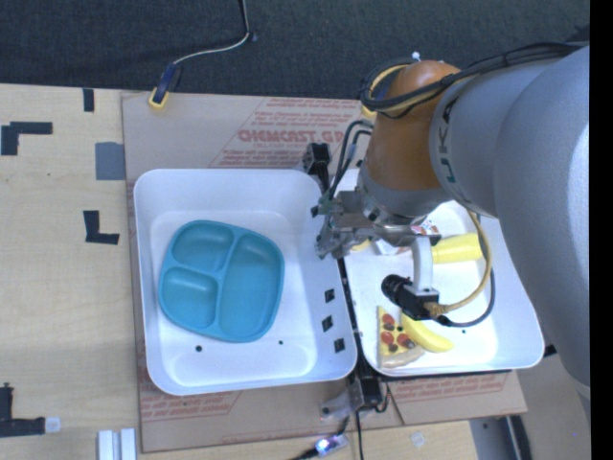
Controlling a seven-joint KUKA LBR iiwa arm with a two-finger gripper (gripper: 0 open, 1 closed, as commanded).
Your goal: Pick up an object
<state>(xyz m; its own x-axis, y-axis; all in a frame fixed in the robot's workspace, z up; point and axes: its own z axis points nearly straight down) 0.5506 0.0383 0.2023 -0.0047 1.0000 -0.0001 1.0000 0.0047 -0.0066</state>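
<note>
A blue divided plate (221, 280) lies flat in the left white bin (163, 195). In the right bin (517, 329) I see a pizza slice toy (393, 341) near the front, a yellow banana (428, 335) beside it, and a pale yellow block (458, 249) further back. The gripper (337, 234) hangs at the end of the grey and orange arm (412, 142), over the divider between the two bins. Its fingers are dark and small against the rim, and nothing shows between them.
A cardboard sheet (278, 132) lies under both bins. A black cable with a yellow plug (161, 92) runs across the back. A black hose fitting (410, 295) on the wrist hangs over the right bin, hiding part of its contents.
</note>
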